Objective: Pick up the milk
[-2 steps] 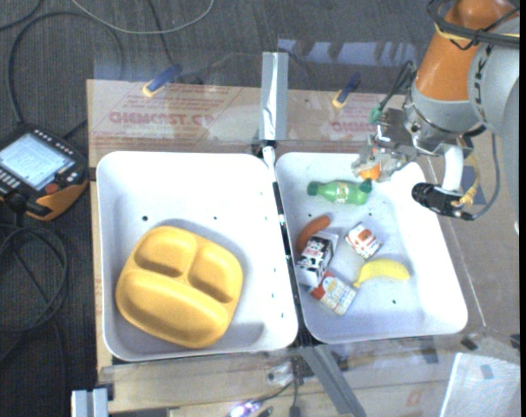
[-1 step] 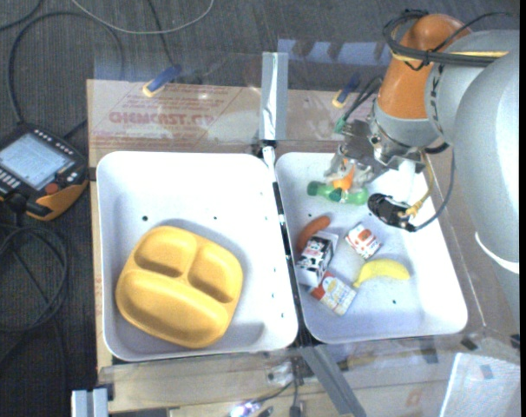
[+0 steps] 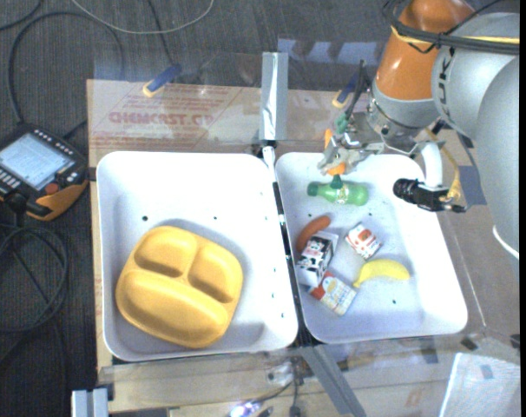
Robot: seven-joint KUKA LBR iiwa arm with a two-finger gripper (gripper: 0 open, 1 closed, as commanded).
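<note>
The milk point(image 3: 314, 256), a small carton with black and white cow patches, is lying in the right bin point(image 3: 437, 315), close to that bin's left wall and a little below its middle. Just above the milk, and touching its upper corner, a red-orange sausage point(image 3: 314, 229) is lying at a slant. Just below and right of the milk, a small colourful carton point(image 3: 335, 293) is resting flat. To the right of the milk, a red and white box point(image 3: 362, 241) is sitting a short way off, and below that box, further right of the milk, a yellow banana point(image 3: 383, 273) is curving across the bin floor. Well above the milk, near the bin's top edge, a green bottle point(image 3: 339, 192) is lying on its side. The claw point(image 3: 337, 161) is hanging over that bottle, well apart from the milk, and its tips are sitting right at the bottle's upper side; I cannot tell how far apart they stand, nor whether they are touching the bottle. Nothing is visibly between them. The arm point(image 3: 428, 50), grey with its orange band, is reaching in from above and right of the milk. To the left of the milk, past the dividing wall, the left bin point(image 3: 124, 168) is holding a big yellow bread-like loaf point(image 3: 180, 286). Both bins are resting on the surface point(image 3: 176, 115), far up-left of the milk.
</note>
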